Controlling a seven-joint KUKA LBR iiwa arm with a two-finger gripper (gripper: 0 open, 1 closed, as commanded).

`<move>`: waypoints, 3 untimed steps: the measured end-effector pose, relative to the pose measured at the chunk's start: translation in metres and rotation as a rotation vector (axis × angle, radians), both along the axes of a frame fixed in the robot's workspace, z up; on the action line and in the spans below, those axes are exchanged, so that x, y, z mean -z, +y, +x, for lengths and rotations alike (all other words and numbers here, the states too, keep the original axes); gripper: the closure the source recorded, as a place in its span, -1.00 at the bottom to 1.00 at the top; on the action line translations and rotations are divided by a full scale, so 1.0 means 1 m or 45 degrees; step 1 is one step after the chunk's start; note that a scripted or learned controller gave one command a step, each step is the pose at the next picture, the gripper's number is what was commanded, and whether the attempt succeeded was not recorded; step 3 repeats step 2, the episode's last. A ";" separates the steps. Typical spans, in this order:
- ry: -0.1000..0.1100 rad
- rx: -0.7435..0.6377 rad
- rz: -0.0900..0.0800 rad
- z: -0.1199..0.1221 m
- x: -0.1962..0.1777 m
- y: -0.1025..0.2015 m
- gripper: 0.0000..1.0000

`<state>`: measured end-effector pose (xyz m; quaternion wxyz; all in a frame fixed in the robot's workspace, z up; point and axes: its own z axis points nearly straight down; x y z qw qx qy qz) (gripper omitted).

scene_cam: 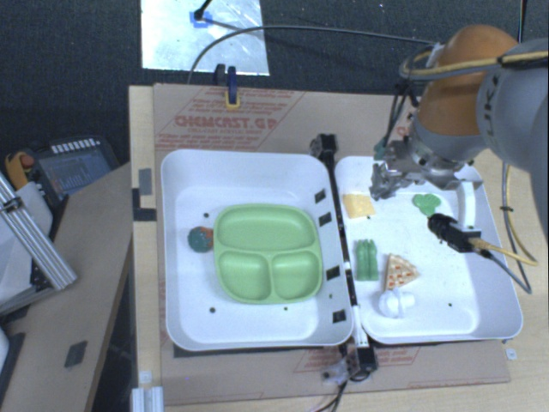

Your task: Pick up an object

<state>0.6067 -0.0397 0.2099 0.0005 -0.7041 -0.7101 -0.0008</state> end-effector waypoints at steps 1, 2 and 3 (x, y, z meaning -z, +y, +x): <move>0.001 -0.002 0.001 -0.017 0.001 0.061 1.00; -0.001 -0.003 0.001 -0.031 -0.012 0.117 1.00; -0.001 -0.003 0.001 -0.031 -0.012 0.117 1.00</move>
